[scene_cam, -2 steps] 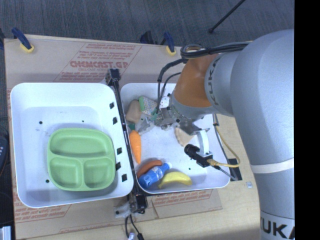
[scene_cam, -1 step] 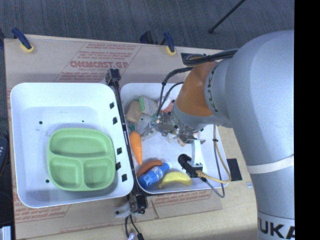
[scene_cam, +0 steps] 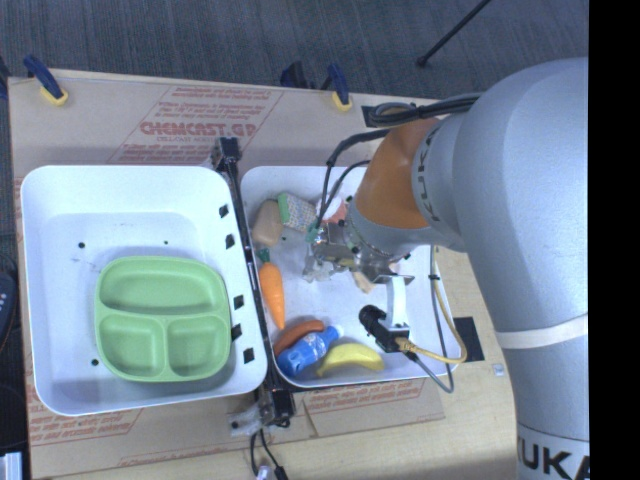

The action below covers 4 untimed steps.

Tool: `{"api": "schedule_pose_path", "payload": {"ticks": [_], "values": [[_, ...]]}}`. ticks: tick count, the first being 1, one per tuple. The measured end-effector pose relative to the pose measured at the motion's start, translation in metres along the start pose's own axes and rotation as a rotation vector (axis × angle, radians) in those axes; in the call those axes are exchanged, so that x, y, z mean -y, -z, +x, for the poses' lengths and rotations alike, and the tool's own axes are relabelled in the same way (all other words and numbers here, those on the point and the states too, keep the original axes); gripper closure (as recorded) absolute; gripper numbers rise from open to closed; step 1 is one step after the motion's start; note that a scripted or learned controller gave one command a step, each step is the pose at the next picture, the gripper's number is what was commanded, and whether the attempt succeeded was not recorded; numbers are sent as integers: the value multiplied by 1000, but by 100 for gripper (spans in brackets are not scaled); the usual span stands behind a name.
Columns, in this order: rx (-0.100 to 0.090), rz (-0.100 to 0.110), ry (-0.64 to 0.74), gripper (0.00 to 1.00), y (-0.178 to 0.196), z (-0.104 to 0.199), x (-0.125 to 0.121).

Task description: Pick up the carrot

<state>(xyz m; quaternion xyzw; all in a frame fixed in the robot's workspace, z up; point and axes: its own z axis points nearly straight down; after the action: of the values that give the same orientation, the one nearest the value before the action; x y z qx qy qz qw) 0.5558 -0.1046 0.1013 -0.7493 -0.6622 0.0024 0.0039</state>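
Gripper (scene_cam: 335,256) hangs low in the right white bin (scene_cam: 425,363); its grip state is unreadable. Long orange carrot (scene_cam: 272,294) lies ungrasped just left of it, so pickup remains.

The large grey, smooth, rounded arm casing (scene_cam: 530,218) has a matte metallic sheen and bulks widest at three o'clock. A glossy orange band (scene_cam: 392,183) rings it above the wrist. At five o'clock, black capital letters "UKA" (scene_cam: 553,460) are printed on the casing beneath a pale seam line (scene_cam: 540,336). Thin black cables (scene_cam: 345,168) loop from the band's ten o'clock side. Below the band sits a metal pincer assembly (scene_cam: 340,253) with small fittings; a yellow wire (scene_cam: 435,353) trails off at six o'clock.
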Motion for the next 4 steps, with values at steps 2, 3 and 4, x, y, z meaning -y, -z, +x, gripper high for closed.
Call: {"api": "schedule_pose_path", "payload": {"ticks": [2,3,4], "values": [[6,-14,-35,0,-7,7,9],[-2,-1,-406,0,-11,4,58],[-3,2,-401,100,-1,4,58]]}}
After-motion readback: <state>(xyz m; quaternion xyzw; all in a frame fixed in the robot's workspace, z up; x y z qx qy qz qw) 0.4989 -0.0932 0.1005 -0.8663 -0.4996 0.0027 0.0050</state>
